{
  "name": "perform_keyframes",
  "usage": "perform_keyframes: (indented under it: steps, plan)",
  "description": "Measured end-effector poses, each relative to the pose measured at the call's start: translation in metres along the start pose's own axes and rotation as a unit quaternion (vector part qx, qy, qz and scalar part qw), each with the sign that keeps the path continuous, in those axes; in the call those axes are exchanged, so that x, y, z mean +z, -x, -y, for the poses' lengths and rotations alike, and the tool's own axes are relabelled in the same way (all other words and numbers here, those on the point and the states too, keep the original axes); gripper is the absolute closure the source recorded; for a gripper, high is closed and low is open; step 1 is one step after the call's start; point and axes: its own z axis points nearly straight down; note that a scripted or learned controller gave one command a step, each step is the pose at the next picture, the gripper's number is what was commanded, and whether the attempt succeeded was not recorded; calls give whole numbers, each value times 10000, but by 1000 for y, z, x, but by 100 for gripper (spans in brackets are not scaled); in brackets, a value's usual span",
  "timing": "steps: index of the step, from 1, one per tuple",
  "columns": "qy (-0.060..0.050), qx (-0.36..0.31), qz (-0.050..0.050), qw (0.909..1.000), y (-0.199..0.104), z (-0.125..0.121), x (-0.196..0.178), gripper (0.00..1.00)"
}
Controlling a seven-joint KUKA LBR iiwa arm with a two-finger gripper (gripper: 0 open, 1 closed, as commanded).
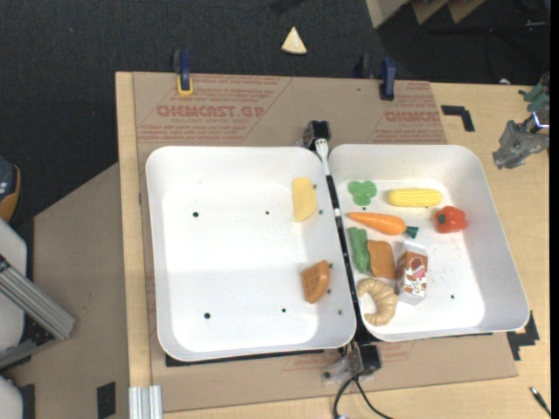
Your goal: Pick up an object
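gripper [522,142]: sitting at the right edge of the frame, just outside the right bin's upper right corner; too blurred to say how it is set
right bin [476,308]: lying left of and below the gripper, holding the nearest pickable toys
tomato [449,219]: resting closest, down and left of the gripper
corn [414,198]: lying beside the tomato, long axis running left to right
carrot [377,223]: pointing left, long axis nearly horizontal
judgement: the reach is likely heading down-left into the bin
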Motion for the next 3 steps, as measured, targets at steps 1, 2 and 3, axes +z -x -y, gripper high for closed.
perform_keyframes:
  steps: [1,2,3]
  plan:
    - [4,-12,2,10000,-77,15,84,100]
    - [134,-16,22,9999,-135,9,-39,100]
    - [131,-26,7,9999,-208,38,-141,100]
